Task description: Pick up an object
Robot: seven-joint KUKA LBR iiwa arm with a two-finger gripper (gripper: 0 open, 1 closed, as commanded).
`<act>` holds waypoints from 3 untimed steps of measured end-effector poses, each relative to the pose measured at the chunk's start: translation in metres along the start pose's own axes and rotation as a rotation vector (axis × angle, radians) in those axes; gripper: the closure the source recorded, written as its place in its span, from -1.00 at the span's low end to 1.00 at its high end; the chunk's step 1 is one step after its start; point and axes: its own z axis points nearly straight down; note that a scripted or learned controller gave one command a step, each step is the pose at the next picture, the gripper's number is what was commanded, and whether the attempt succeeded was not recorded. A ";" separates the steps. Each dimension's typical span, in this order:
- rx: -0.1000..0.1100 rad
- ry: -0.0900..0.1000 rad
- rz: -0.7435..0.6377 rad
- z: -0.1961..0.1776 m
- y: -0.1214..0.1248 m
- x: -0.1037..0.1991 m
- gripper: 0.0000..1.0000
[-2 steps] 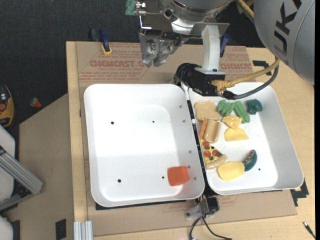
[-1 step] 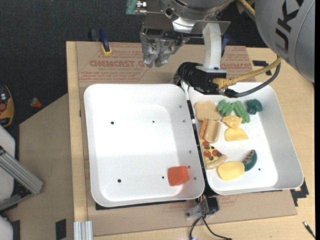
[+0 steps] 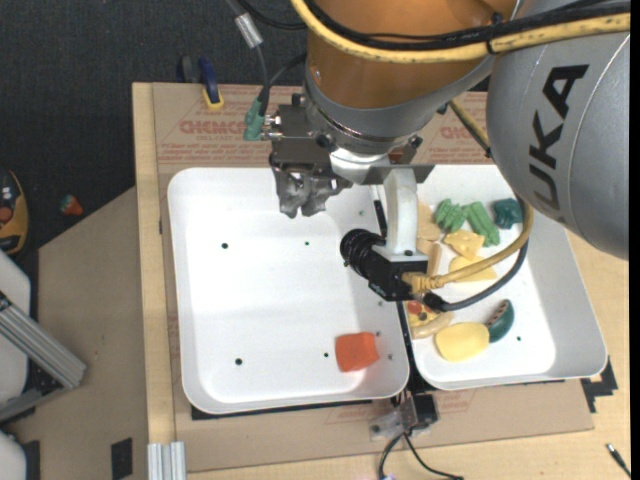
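Orange and alone, the block [image 3: 356, 351] lies near the front edge of the left bin [image 3: 200, 298], while the pincer [image 3: 303, 194] hangs over the bin's back part, holding nothing, its opening not clear to me, so I judge it should travel forward and descend centred on the block.

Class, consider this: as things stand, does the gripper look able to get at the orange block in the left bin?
Probably yes. The orange block lies alone near the left bin's front edge with nothing over it; the gripper hangs above the same bin's far side.
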 end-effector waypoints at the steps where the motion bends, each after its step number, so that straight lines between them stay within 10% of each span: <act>1: -0.026 0.010 0.000 -0.118 0.020 0.000 1.00; 2: 0.007 -0.004 0.004 0.066 0.020 0.000 1.00; 3: -0.026 0.011 0.000 -0.067 0.011 0.000 1.00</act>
